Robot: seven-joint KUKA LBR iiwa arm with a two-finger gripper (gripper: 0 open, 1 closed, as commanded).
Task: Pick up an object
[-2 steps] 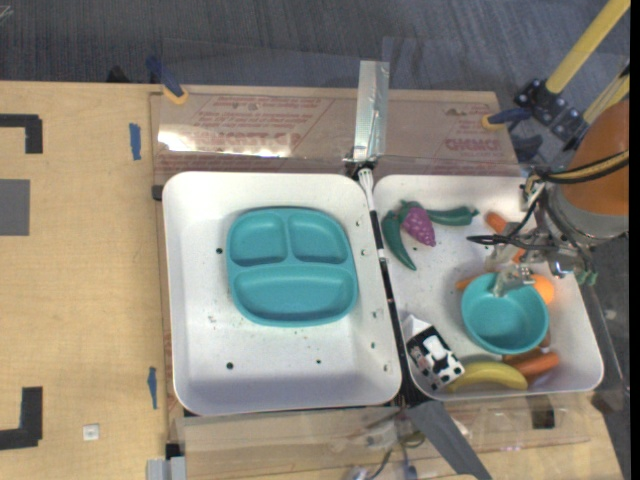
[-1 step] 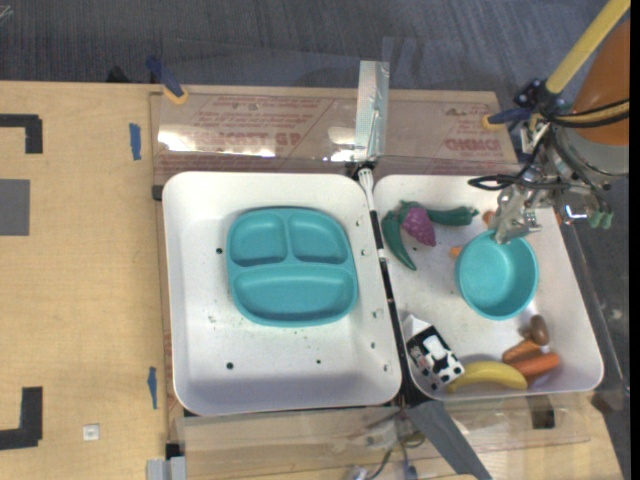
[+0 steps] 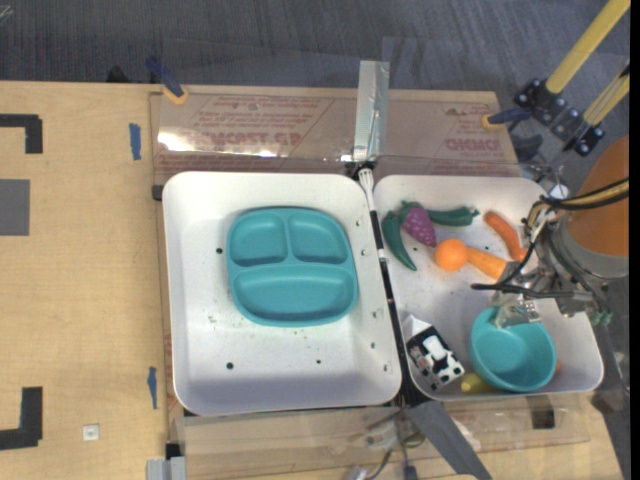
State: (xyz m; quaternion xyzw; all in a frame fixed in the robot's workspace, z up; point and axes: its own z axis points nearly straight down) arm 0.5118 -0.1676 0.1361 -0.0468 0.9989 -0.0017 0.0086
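Note:
In the right bin [image 3: 440, 193] lie several small items. A purple grape bunch [image 3: 420, 228] rests among green pepper pieces [image 3: 445, 214], with an orange ball [image 3: 451, 256] and two orange carrots [image 3: 503, 230] beside them. A teal bowl [image 3: 513, 355] stands at the front right. A black-and-white toy [image 3: 432, 354] lies at the front left of this bin, and a yellow piece [image 3: 470, 383] peeks out below the bowl. My gripper [image 3: 518, 308] hangs over the bowl's far rim, reaching in from the right.
The left bin [image 3: 190, 288] holds a teal divided plate [image 3: 292, 266]. A metal divider post [image 3: 371, 108] rises behind the seam between the bins. Yellow rods [image 3: 590, 38] slant across the top right corner. The wooden bench [image 3: 70, 268] extends to the left.

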